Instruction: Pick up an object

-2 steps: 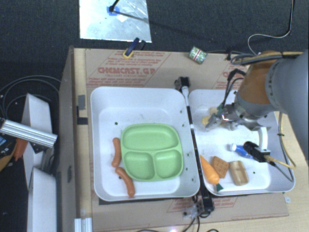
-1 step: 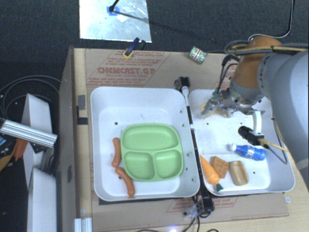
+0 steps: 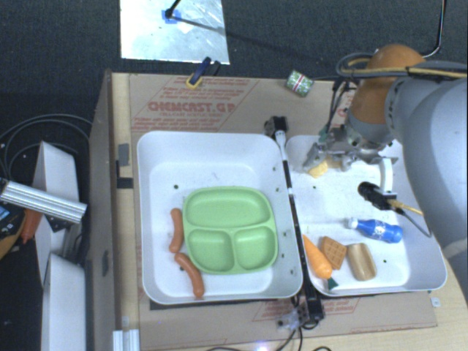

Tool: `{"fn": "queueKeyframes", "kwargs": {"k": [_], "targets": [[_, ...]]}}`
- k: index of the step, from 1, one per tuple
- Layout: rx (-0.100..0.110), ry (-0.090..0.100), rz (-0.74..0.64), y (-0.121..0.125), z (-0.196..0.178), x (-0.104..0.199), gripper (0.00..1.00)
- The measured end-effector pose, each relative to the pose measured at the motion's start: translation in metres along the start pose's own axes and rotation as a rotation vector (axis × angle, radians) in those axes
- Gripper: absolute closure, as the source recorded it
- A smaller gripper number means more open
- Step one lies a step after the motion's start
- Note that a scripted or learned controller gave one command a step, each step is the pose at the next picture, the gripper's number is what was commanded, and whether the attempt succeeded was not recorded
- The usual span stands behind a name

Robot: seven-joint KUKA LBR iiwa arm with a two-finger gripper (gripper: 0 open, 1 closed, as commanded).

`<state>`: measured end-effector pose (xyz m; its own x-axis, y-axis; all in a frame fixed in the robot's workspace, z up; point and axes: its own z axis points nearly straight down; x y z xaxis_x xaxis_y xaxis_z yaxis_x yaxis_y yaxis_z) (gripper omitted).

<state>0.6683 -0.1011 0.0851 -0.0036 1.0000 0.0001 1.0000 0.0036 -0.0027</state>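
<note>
Yellow object (image 3: 316,170) lies beside the end effector (image 3: 330,156), whose grip state is unclear.

Two bins side by side on the bench, as we see them from above.

In the left bin (image 3: 150,196) we find a divided tray (image 3: 230,229) towards the front, with one sausage (image 3: 175,230) just beside its left edge and a second sausage (image 3: 191,274) by its front left corner. In the right bin (image 3: 431,269) a carrot (image 3: 316,256), a waffle (image 3: 334,251) and a bread roll (image 3: 360,261) sit in a row along the front, carrot leftmost; a bottle (image 3: 376,229) lies on its side just behind the roll, and a small chunk (image 3: 318,169) lies in the back left corner. Behind both bins, on the bench, we see a small can (image 3: 299,82) and, further left, a clip (image 3: 202,72).
</note>
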Motion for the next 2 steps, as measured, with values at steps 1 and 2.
{"fn": "queueKeyframes", "kwargs": {"k": [1, 2], "targets": [[-0.003, -0.003, -0.003, 0.001, -0.012, -0.001, 1.0], [-0.006, -0.002, 0.002, -0.046, -0.072, -0.042, 1.0]]}}
